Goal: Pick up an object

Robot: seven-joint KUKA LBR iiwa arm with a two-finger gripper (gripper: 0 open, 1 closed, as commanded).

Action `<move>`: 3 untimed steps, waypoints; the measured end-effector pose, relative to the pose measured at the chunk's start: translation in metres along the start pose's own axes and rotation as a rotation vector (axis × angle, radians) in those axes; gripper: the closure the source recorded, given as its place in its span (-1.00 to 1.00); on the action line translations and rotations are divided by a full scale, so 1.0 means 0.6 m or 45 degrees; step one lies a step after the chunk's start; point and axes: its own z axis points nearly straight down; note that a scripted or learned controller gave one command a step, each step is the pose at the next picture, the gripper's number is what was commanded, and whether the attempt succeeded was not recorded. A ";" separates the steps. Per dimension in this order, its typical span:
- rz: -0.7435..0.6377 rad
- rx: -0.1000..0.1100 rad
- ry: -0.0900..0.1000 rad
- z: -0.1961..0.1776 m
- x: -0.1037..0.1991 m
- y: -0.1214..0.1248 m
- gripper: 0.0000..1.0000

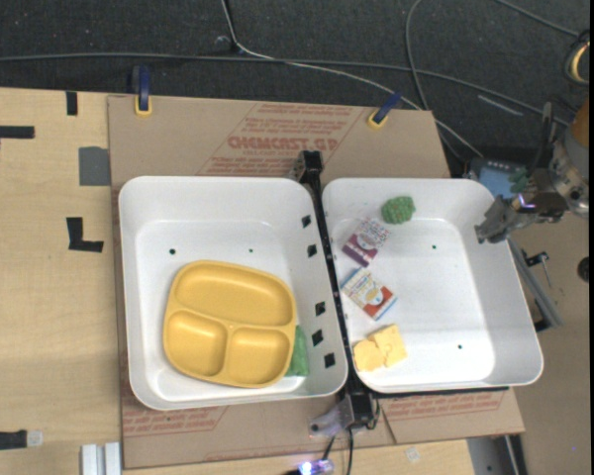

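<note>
The right bin (475, 364) holds four small things. A green knobbly lump (398, 209) lies near its back wall. In front of that lump is a purple and white packet (365, 238), then a blue, white and orange packet (367, 293), both close to the divider. A yellow block (380, 349) rests near the front left corner. My gripper (495, 222) hangs over the right bin's right rim, well away from all four things, with nothing visibly in it.
The left bin (144, 226) contains a yellow divided plate (230, 323) with a green item (299, 352) wedged at its right edge. Cables run across the dark area behind the bench. Two clamps (142, 94) pin the cardboard at the back.
</note>
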 end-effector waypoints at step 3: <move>-0.005 0.009 0.003 0.029 0.251 0.049 1.00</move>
